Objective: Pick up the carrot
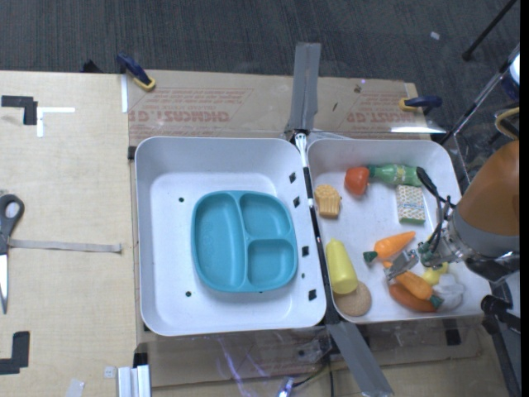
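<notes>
The left bin held just a teal plate, three compartments, well apart from the action. Across the divider, the right bin was crowded: a waffle near the wall, a yellow bottle below it leaning on a round cookie, a tomato and a green vegetable up top, a pale cracker beside them. And there was the carrot, lying slanted mid-bin, leafy end down-left, tip up-right! It looked like a light, stiff plastic toy, smooth and tapered, likely to squirt out of a pinch near the tip; the thicker middle, taken across its width, seemed the best hold. The gripper hovered just below and right of it, metal fingers near the carrot's lower side, nothing visibly between them; whether they were spread or closed, I couldn't tell. Trouble close by: a second orange piece sat just under the gripper, an easy wrong grab, with a yellow bit alongside.
</notes>
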`<state>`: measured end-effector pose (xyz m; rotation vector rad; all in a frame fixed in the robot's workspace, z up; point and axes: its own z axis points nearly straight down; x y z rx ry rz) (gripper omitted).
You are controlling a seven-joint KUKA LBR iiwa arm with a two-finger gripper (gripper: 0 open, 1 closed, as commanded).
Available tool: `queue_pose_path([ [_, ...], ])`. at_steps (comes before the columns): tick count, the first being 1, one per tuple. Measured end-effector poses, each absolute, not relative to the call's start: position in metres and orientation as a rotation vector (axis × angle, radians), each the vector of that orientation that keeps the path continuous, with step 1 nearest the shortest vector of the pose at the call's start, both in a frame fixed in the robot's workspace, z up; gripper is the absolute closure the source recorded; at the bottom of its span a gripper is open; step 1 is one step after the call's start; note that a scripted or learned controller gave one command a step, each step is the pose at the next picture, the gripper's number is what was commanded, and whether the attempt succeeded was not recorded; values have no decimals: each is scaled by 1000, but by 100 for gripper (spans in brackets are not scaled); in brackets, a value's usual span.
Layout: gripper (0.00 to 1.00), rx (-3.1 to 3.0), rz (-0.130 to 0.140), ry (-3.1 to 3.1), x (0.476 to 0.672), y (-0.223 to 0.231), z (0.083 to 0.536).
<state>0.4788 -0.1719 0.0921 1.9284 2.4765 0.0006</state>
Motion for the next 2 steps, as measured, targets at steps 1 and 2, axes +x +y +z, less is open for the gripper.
queue_pose_path([
  [1, 100, 1927, 1, 2475, 480, -172, 101],
  [2, 100, 2059, 1, 2370, 491, -122, 137],
])
